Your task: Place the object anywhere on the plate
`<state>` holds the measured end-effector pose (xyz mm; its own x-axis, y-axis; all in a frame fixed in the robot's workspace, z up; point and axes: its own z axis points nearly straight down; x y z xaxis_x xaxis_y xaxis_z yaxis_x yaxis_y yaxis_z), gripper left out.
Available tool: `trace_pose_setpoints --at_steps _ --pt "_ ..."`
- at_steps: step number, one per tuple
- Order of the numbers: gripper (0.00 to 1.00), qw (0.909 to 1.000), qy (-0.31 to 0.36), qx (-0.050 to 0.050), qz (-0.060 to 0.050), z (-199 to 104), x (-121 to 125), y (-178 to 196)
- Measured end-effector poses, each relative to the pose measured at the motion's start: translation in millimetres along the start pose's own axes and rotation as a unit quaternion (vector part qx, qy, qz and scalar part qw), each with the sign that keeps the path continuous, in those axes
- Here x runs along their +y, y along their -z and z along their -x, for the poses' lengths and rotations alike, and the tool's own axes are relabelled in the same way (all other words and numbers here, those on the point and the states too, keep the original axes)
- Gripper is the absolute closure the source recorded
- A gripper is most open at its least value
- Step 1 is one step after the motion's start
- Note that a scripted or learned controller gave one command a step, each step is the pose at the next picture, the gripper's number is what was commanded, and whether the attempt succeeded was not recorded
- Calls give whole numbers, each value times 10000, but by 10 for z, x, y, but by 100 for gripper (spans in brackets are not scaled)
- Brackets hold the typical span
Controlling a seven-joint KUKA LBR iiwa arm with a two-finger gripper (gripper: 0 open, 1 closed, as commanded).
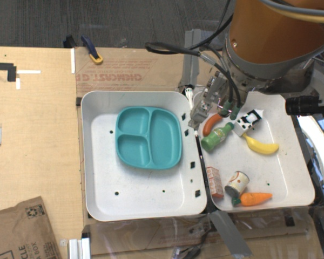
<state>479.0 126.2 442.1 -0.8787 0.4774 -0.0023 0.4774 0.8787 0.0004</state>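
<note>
Your claw (205, 108) is down at the near-left corner of the right bin (291, 196), hanging just above the small orange-red vegetable (210, 124) and the green bottle (216, 136). How wide it stands, and whether it has anything in it, you cannot tell from here; the wrist and cables crowd that spot.

The teal plate (149, 137) sits in the left bin (97, 198), three compartments, nothing on it. So the pick is the job in hand, by the look of it.

Watch the crowding. The orange-red piece and the bottle lie touching, right against the wall between the bins. Come straight down on one of them only, and close across its narrow side, or you will likely nudge both and grip neither. The bottle is round and may roll.

Easier targets lie further off if this one slips: the banana (262, 145), the carrot (252, 198), the little can (238, 182), the red packet (214, 180), the black-and-white toy (249, 120).

Once something is truly gripped, lift well clear of the dividing wall before you swing left, then lower over the plate's large compartment and let go low.
</note>
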Motion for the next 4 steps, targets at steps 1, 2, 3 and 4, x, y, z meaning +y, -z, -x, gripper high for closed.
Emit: trace_pose_setpoints --at_steps 1,2,3,4 --pt "100 9944 -1056 16 -18 -270 462 -1866" --pt "100 9925 -1222 4 -8 502 -235 -1509" --pt "100 9983 587 21 -6 380 -730 -2513" --pt "100 9911 1327 -59 49 417 28 -3439"
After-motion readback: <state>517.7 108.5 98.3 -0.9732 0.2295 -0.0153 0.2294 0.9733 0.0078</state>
